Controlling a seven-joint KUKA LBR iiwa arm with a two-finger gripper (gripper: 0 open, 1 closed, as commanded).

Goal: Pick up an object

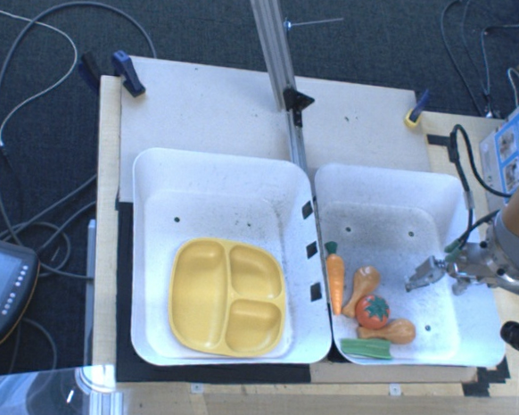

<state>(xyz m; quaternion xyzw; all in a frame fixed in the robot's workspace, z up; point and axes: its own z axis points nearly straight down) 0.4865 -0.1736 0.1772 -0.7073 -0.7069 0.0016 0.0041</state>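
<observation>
Toy foods lie at the front left of the right bin point(394, 199). An orange carrot point(333, 284) with a green top lies along the bin's left wall. Beside it are an orange squash-like piece point(363, 285), a red tomato point(375, 311), another orange piece point(401, 331) and a flat green pod point(365, 347) at the front wall. My gripper point(422, 274) hangs over the bin's right half, pointing left, a short way right of the tomato. Its fingers stand open with nothing between them.
The left bin point(216, 185) holds a yellow divided plate point(228, 295). A metal pole point(274, 42) slants across the back of the bench. Blue and yellow clamps sit at the bench's back corners. Cables trail on the floor at left.
</observation>
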